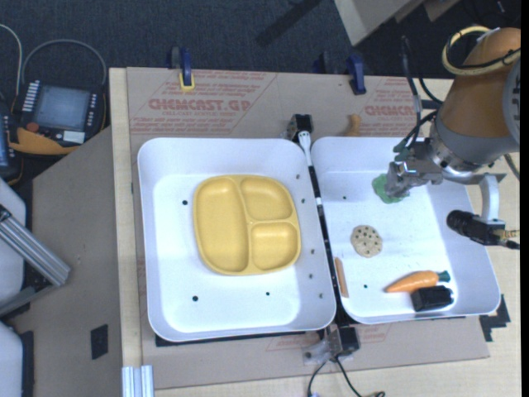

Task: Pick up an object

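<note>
1. jaws [395, 182] are down in the right bin [463, 304], right over a green thing [382, 190] near its back; can't tell if they're grasping it.
2. cookie [365, 240], carrot [413, 281] and a black block [432, 298] sit nearer the front.
3. left bin [165, 288] has the yellow divided plate [246, 223].

Two bins sit side by side on the tabletop [124, 222]. The left bin [165, 288] holds a plate [246, 223]. In the right bin [471, 288], a cookie [366, 240] lies behind a carrot [412, 282].
</note>
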